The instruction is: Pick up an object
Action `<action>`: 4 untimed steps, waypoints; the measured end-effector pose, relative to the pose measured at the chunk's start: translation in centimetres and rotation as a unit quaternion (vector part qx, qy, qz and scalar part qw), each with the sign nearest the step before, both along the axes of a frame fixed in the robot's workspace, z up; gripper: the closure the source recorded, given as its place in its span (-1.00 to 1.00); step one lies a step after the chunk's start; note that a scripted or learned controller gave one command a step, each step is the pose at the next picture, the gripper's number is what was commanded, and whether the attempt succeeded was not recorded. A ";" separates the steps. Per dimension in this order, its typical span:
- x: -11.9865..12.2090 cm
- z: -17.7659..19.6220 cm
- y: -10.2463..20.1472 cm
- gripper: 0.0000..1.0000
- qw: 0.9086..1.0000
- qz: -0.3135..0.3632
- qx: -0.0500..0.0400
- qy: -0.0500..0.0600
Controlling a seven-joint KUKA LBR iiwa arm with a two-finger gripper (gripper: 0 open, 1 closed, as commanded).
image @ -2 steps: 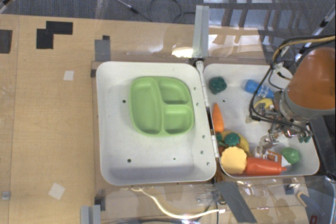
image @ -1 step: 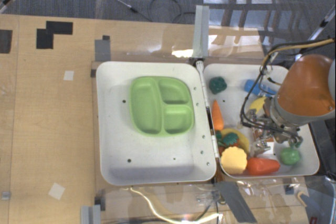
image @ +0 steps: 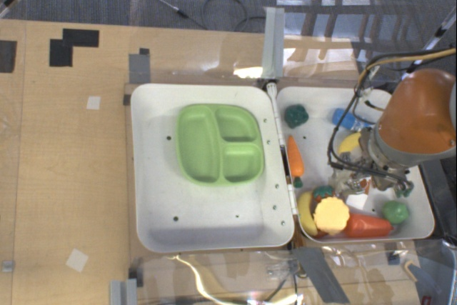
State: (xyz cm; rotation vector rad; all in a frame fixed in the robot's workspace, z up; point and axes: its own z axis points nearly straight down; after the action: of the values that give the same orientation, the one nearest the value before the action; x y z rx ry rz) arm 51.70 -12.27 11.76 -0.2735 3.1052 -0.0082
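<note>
Crowding the arm [image: 418,118]: carrot [image: 294,158], yellow toy [image: 332,214], green ball [image: 395,211].

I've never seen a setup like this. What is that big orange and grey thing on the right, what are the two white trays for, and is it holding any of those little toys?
This is one camera fixed above a bench, looking down at a slant. The orange and grey shape is a robot arm reaching in from the right. Its gripper, a two-finger claw, hangs low over the right bin. That bin holds toy food: an orange carrot, a dark green piece, a yellow round piece, a red-orange piece, a green ball. The left bin holds a green divided plate. Whether the claw holds anything, I cannot tell; the arm hides it.
</note>
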 end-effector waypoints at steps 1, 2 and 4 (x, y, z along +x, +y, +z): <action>0.0 0.0 0.0 -1.00 1.000 0.000 0.000 0.000; -1.6 -2.7 -0.1 -1.00 1.000 -0.003 0.000 0.003; 13.7 -3.1 0.0 -1.00 0.994 0.106 0.002 0.023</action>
State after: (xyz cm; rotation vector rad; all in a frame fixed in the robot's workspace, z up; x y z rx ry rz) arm 65.43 -12.28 8.61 -0.6098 3.1029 0.0091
